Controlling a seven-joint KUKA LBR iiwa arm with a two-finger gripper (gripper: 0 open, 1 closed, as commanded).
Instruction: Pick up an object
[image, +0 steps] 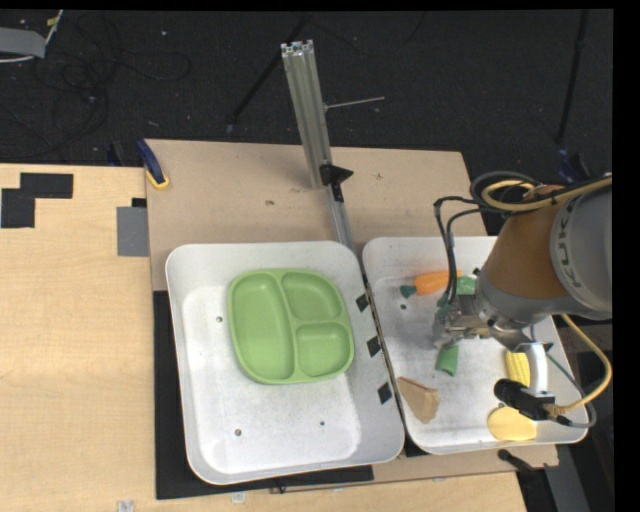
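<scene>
End effector (455, 328): low over the middle of the right bin (470, 408), pointing down at the bin floor. How far it is open: cannot tell; the wrist hardware and cables cover it from above. Nothing is seen gripped.

Arm (535, 265): reaches in from the right edge, with the grey link outermost and the orange band just above the wrist. It leans left and down over the bin's right half. Dark cables loop up from the wrist over the bin's far rim.

Small green block (447, 358): lies on the bin floor just on the near side of the end effector, tilted. Touching or only close: cannot tell.

Orange carrot-shaped piece (432, 283): far-left of the end effector, lying flat, with a green end pointing left. It is apart from the end effector.
Second green piece (466, 288): just right of the orange one, partly hidden by a cable.
Tan wedge (421, 401): near-left corner area of the right bin, well apart from the end effector.
Yellow rounded piece (511, 425): near-right corner, against the rim.

Left bin (270, 425): holds a green divided plate (292, 325) with three compartments, lying flat. Black clips (372, 346) sit along the seam between the bins.

Bench (400, 190): an aluminium post (305, 110) stands behind the bins.
</scene>
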